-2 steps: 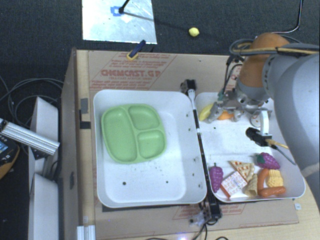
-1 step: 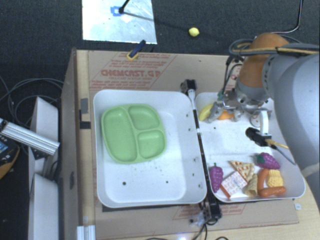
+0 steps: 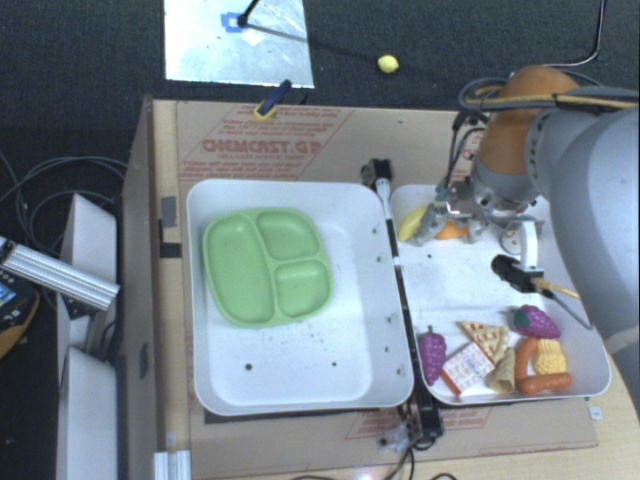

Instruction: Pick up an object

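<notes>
I logged the gripper (image 3: 438, 226) at 11 o'clock in the right bin (image 3: 470, 303), just beside a yellow toy (image 3: 410, 226) and an orange piece (image 3: 453, 233); I could not tell its grip state.

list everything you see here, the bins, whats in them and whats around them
bins: two, white, side by side on the bench
divided tray: one, green, in the view's left bin
banana: one, yellow, far end of the right bin, beside the gripper
orange item: one, orange, by the gripper, kind unclear
grape bunches: two, purple, near end of the right bin
toy food pile: several pieces, yellow, orange, red and tan, right bin's near corner
ball: one, yellow, on the dark floor beyond the bench
metal sheet: one, silver, on that floor
arm: one, grey with an orange band, from the right
gripper: one, low over the right bin's far end
</notes>
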Motion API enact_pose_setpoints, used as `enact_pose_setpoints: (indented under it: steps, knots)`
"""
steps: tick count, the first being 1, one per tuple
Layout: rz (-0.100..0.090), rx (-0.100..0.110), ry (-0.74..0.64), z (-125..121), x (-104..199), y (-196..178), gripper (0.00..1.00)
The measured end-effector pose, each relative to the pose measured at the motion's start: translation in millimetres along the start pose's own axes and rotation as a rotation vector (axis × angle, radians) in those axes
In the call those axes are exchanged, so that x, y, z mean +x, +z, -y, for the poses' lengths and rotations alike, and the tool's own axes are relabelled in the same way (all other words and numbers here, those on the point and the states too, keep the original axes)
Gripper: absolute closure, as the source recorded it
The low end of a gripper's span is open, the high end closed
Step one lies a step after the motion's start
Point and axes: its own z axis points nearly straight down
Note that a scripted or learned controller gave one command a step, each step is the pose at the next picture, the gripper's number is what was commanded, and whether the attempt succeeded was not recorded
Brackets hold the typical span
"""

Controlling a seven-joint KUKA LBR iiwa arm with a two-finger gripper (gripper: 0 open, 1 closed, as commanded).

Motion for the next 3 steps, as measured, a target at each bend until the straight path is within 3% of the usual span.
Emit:
enact_pose_setpoints:
  steps: [3]
  knots:
    - [-0.005, -0.005, 0.002, -1.0, -0.4, 0.6, 0.0]
